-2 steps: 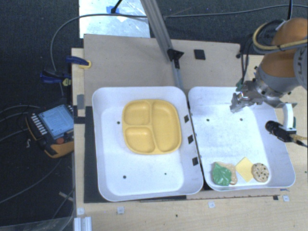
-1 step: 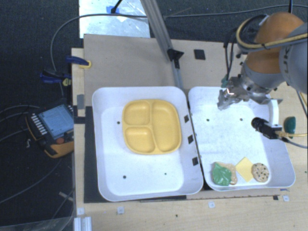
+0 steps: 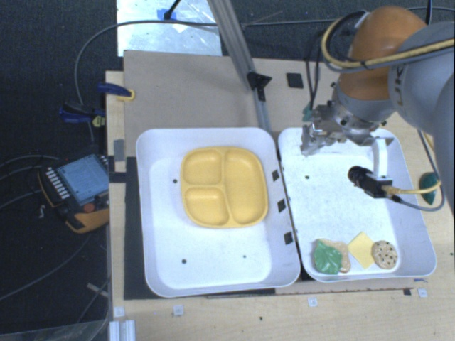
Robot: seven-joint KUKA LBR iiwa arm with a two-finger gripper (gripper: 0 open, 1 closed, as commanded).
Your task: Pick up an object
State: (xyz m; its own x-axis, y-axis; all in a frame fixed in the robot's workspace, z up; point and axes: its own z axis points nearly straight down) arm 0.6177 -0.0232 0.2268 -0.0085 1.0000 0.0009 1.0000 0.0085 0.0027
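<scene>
In the right bin [image 3: 313,204], near its front edge, lie three small food toys: a green leafy piece [image 3: 327,256], a yellow cheese slice [image 3: 361,249] and a round cookie [image 3: 384,253]. My gripper [image 3: 311,142] hangs over the back left corner of that bin, far from the toys, with nothing seen between its fingers. The arm's orange band and grey wrist rise behind it to the upper right.
The left bin [image 3: 163,261] holds a yellow divided plate [image 3: 223,187]. A black cylindrical part [image 3: 368,180] with a yellow cable juts from the arm over the right bin. A metal pole [image 3: 234,34] slants across the back; clamps and a blue device [image 3: 78,180] lie off the bench's left.
</scene>
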